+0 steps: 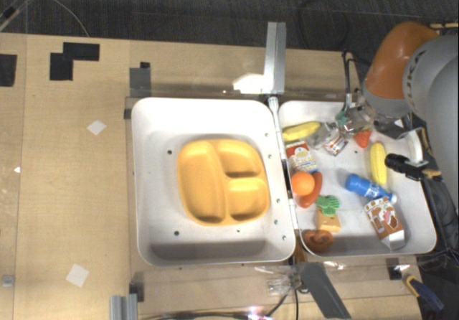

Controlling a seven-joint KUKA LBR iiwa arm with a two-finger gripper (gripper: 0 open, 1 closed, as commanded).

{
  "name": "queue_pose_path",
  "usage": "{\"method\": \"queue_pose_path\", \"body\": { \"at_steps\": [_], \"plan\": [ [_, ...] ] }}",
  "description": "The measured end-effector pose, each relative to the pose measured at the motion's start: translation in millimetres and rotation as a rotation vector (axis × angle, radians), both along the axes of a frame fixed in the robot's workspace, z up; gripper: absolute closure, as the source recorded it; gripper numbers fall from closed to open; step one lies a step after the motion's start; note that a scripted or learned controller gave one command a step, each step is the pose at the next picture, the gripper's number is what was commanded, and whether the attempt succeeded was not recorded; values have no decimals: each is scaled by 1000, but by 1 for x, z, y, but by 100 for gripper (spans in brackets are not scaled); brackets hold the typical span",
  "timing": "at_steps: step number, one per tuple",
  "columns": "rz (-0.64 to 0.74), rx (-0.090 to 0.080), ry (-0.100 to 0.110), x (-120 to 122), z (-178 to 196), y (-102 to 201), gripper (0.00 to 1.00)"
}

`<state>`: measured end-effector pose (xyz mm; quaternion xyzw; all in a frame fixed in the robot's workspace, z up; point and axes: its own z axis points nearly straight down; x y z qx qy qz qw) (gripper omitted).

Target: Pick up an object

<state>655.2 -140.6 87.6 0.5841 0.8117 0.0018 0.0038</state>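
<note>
Yellow banana just left of end effector, finger state unclear, right bin.

One fixed camera looks down at a slant on both bins, arm entering right.

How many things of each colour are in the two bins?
Yellow: 3, the divided tray, one banana, another banana
Orange: 1, the round fruit
Blue: 1, the bottle
Green-topped: 1, the toy
Printed packets: 3, cannot tell contents
Brown: 1, the bowl
Total: 10
</note>
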Motion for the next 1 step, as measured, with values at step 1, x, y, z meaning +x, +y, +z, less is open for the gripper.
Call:
{"method": "queue_pose_path", "body": {
  "at_steps": [1],
  "plan": [
    [2,0,0,0,0,15,0]
  ]
}}
